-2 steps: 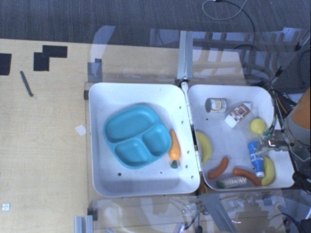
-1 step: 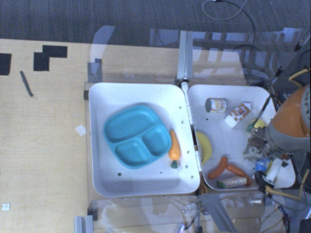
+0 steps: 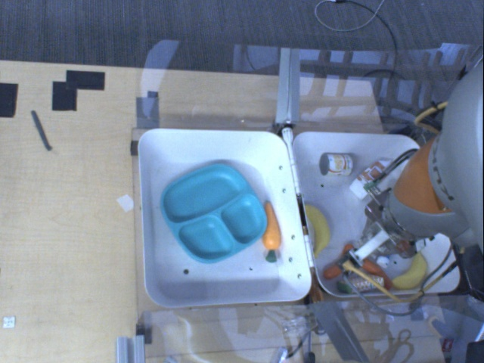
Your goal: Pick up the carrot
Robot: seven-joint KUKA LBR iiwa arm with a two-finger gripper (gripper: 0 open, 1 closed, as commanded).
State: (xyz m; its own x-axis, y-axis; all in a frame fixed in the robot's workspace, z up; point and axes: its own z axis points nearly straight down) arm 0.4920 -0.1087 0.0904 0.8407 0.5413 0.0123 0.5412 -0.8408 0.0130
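My gripper (image 3: pixel 372 249), grip state unclear, hovers over the right bin (image 3: pixel 333 146); the carrot (image 3: pixel 271 228) lies at nine o'clock, so reaching there comes next.

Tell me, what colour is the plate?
The plate is bright blue, clear in the camera view.

No legible text or labels anywhere

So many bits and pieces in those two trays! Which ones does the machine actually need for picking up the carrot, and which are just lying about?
Part of the job:
- carrot, in the left bin beside the blue plate
- gripper, low over the right bin

Just lying about:
- blue divided plate
- small can
- banana by the divider
- second banana near the arm
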